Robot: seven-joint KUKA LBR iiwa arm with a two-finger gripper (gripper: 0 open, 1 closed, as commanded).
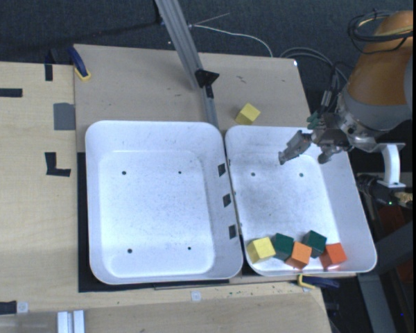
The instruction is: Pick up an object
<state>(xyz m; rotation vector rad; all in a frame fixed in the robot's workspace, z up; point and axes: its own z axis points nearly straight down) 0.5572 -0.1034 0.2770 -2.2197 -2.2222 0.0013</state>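
— So where are the blocks?
— Clustered in the right bin's near corner: yellow block, green, orange.
— And the gripper?
— Hovering over the far end, fingers spread, grasping nothing.

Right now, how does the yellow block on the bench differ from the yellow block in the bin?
The yellow block on the bench lies outside both bins, just beyond the right bin; the yellow block in the bin sits at that bin's near edge. The bench block stands alone, while the bin block is beside a green block in a cluster of blocks. Both are small yellow cubes of similar size.
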